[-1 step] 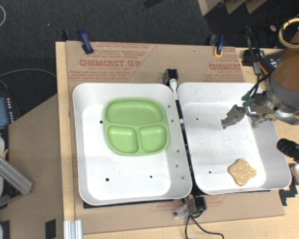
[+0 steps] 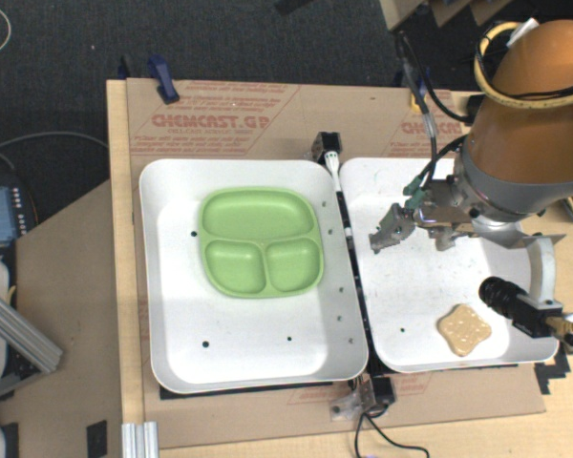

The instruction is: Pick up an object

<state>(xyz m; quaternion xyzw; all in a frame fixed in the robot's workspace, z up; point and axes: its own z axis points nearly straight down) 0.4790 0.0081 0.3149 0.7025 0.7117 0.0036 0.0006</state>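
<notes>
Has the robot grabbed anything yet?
Not yet, it seems. Done: nothing looks picked up. The green tray lies in the left bin, and the tan biscuit lies in the right bin. In hand: the gripper hangs over the right bin, apart from the biscuit. Left: reach one thing, grab it and lift it.
</notes>
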